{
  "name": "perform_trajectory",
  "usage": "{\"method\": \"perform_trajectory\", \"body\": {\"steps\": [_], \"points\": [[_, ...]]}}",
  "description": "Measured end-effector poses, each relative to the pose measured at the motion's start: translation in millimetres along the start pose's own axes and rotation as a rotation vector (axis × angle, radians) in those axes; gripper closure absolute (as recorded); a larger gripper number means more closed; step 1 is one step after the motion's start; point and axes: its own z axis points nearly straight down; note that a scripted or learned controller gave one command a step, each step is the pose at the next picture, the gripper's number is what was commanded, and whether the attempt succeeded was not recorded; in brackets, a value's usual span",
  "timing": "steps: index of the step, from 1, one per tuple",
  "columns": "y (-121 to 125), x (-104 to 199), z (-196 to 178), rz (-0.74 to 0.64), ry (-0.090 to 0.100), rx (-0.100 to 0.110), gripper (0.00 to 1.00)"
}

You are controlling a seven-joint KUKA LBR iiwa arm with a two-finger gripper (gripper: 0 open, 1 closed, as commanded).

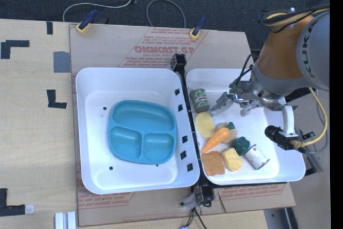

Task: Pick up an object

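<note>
A: What lies under the claw in the camera view?

B: Toy food in the right bin. The carrot is orange with a green top and lies near the bin's middle.

A: What crowds it?

B: A pale yellow lemon touches its left side, a green can sits farther back, a brown bread slice and yellow corn lie nearer, and a small bottle with a green cap is to the right.

A: Which way does the carrot run?

B: Slantwise, tip near-left, leaves far-right.

A: The claw?

B: Its fingers are spread, gripping nothing, just beyond the carrot. A blue plate lies in the left bin.
</note>
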Motion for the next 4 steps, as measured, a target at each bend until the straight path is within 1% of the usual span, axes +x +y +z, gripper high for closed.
{"method": "perform_trajectory", "body": {"steps": [1,2,3,4], "points": [[-9.7,-30.1,111.2,0.004,-0.001,-0.006,0.0],[-37.4,-3.4,105.9,0.001,-0.005,-0.011,0.0],[5.9,-4.4,106.2,0.0,-0.001,-0.003,0.0],[4.6,-4.5,97.0,0.001,-0.001,-0.003,1.0]]}}
